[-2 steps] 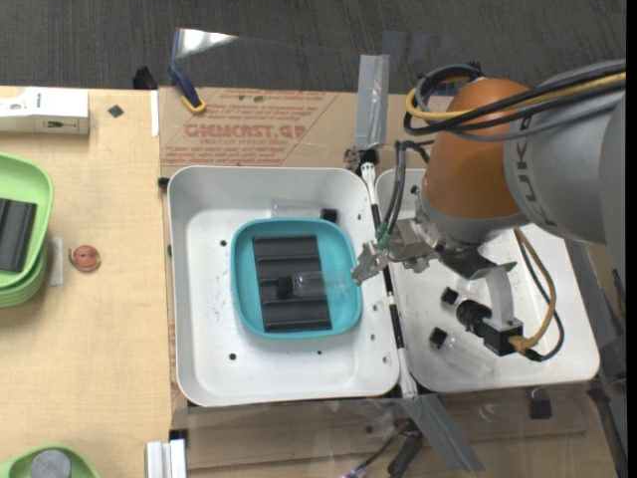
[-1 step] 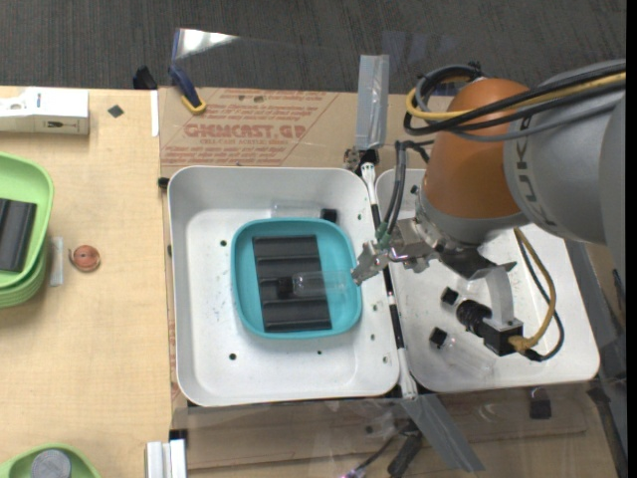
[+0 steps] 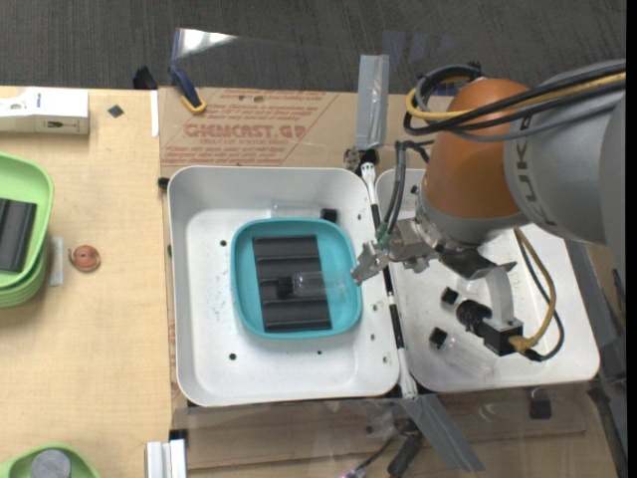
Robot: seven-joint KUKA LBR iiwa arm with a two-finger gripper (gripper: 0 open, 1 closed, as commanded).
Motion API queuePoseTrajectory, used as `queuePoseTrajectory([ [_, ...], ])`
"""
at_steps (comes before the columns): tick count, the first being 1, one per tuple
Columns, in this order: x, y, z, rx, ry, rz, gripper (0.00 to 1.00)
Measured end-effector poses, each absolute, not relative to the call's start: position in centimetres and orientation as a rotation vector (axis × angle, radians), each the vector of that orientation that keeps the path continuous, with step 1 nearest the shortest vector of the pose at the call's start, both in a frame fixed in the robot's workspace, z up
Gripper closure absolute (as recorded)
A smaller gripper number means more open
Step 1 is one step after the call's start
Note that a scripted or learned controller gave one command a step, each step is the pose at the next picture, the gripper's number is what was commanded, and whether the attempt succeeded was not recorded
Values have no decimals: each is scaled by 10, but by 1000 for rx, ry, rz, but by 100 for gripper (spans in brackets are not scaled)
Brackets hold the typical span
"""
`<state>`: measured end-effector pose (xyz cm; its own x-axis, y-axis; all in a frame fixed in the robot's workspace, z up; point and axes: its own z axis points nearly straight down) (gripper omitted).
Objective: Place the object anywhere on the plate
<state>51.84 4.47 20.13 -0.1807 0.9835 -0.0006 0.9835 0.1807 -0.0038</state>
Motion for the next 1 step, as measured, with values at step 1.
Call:
queuePoseTrajectory([
  [1,518,45,201,-2010,-2412,5,0],
])
